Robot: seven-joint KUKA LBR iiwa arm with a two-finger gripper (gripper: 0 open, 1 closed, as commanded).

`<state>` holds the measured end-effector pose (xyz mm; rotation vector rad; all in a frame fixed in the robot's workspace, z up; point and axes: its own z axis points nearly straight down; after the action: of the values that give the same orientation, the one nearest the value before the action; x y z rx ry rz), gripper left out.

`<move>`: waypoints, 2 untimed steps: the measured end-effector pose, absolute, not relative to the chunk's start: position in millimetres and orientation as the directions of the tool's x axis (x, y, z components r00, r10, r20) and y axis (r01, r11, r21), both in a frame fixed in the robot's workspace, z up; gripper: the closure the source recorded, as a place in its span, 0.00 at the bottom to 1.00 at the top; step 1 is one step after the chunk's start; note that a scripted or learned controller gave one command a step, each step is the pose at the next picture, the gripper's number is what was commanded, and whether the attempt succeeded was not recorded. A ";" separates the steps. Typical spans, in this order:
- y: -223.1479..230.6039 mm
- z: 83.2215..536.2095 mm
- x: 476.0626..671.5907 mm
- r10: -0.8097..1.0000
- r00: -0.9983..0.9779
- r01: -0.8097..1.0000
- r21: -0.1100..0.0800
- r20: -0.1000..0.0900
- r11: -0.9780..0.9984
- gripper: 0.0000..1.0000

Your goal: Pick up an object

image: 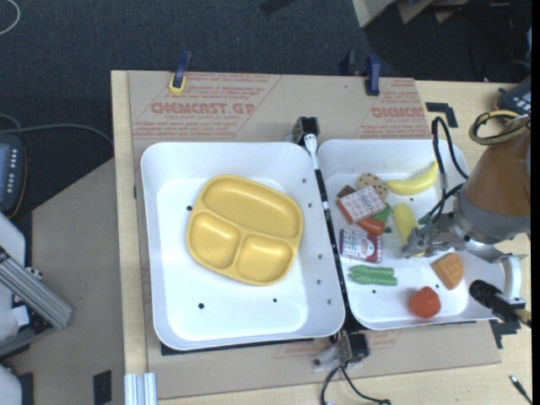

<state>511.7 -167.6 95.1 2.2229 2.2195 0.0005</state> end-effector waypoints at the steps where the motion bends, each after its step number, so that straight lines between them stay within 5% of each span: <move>1: -164.0 138.4 513.0 1.000 -0.001 1.000 0.005 -0.002 0.001 1.00; 2: -174.4 194.1 517.5 1.000 0.000 1.000 0.007 -0.004 0.000 1.00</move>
<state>517.5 -174.4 194.1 2.2159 2.2164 0.0040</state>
